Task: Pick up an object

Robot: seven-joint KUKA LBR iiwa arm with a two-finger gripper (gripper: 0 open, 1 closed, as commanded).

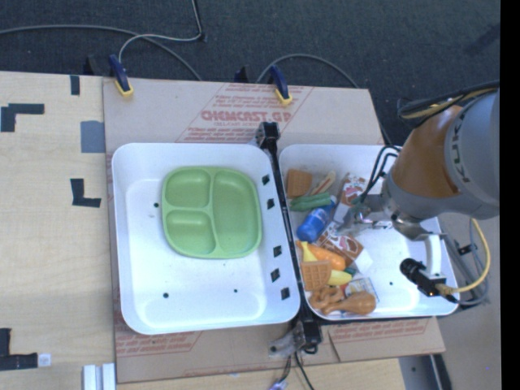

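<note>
Hovering over the crowded right bin (406,299), the pincer (355,216) hides its grip state; I cannot tell.

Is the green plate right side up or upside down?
Right side up. The green plate lies flat in the left bin, and its three hollow sections face the camera.

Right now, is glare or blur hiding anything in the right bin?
Camera view: bright, even lighting, the white right bin looks washed out; the pile of small toy foods is soft and hard to separate; the gripper blurs into clutter.
</note>
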